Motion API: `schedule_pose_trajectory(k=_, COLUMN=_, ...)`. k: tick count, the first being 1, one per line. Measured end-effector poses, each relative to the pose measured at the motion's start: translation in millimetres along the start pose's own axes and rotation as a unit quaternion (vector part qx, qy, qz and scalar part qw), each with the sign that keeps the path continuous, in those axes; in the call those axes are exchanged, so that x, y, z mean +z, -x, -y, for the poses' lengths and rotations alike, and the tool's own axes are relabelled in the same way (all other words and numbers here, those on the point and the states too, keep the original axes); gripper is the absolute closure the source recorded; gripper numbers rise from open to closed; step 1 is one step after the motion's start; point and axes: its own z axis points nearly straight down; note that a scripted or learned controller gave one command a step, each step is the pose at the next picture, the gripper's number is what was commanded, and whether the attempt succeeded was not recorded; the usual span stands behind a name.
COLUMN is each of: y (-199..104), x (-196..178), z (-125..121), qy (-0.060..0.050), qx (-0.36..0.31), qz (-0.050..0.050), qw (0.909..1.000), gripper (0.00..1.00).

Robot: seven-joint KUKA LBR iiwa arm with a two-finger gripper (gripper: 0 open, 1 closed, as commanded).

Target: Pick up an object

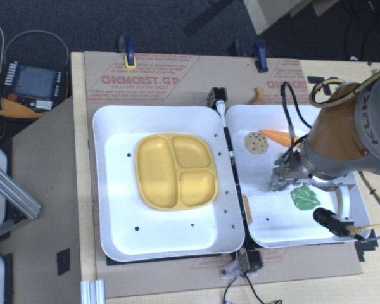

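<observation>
At the near edge of the counter (177, 268), two white bins sit side by side. The right bin (272, 227) has the tool (284, 176) lowered into its middle, below the grey and orange arm (342, 132); how wide the tool stands cannot be told, as the wrist hides it. Just beside the tool, toward the right, lies a green leaf-like piece (304, 197), not visibly gripped. Farther back in the same bin rest a round speckled cookie (256, 143) and an orange carrot (277, 136) close together. The left bin (114, 189) carries a yellow divided plate (176, 170) in its middle. Beyond the counter's left corner sits a control pendant (33, 84).
</observation>
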Motion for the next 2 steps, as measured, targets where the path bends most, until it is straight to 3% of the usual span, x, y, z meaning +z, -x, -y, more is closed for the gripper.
schedule_pose_trajectory(k=2, y=-14, x=-109, z=3, qy=0.004, qx=-0.002, qz=0.001, qw=1.0000, gripper=1.00)
